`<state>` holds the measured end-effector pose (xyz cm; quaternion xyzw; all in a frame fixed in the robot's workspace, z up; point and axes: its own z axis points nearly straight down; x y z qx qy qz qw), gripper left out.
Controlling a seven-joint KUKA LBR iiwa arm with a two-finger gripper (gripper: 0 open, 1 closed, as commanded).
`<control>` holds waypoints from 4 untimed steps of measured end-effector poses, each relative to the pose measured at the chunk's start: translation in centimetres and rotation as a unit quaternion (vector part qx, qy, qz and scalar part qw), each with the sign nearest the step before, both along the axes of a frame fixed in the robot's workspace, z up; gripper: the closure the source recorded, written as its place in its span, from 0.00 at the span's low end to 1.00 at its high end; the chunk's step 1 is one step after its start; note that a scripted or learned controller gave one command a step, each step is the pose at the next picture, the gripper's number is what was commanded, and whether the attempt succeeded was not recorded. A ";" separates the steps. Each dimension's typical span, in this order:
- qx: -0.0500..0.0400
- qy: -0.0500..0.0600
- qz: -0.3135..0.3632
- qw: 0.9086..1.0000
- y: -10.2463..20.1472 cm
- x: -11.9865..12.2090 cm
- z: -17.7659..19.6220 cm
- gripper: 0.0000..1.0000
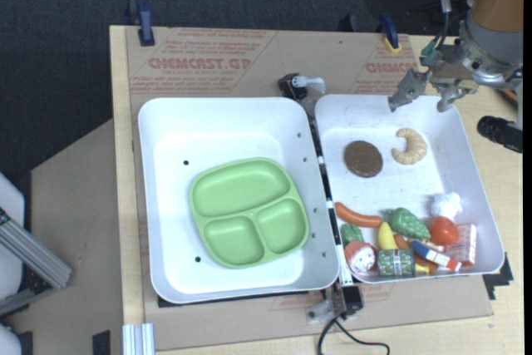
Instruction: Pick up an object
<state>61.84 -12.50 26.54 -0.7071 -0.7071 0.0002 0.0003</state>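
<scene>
My tool (426,96) hangs over the far edge of the right bin (475,170), fingers spread apart, nothing between them. So this is the approach step, no grasp made yet.

Right bin contents: croissant (409,145) just below the tool, nearest candidate. Brown cookie (363,159) beside it, to its left, apart from it. Both lie alone on bare white floor. Near end of the bin holds a crowded pile: hot dog (358,214), green veg (406,222), tomato (444,230), a white lump (446,204), a small can (396,263), and more bits touching each other that I can't sort out.

Left bin (158,179) holds a green divided tray (248,212), well apart from my tool. Both bins sit on a cardboard-covered surface (208,62).

My judgement: croissant is the sensible target, being closest and clear of neighbours. Next move calls for shifting the tool slightly toward the near side so it centres over the croissant, turning the fingers to span its narrow width, then dropping straight down and closing. Risk: the curved shape may slip out sideways, and the fingers could scrape the bin floor. The pile is a worse bet; the fingers would hit several items at once.
</scene>
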 end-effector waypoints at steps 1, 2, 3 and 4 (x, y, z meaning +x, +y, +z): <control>0.002 0.006 0.002 1.000 3.3 1.5 -11.8 0.00; 0.001 0.004 -0.001 1.000 2.2 -0.6 -18.5 0.00; 0.000 -0.001 -0.001 1.000 2.2 -0.3 -17.0 1.00; 0.001 -0.003 0.004 1.000 10.9 -4.4 -7.5 1.00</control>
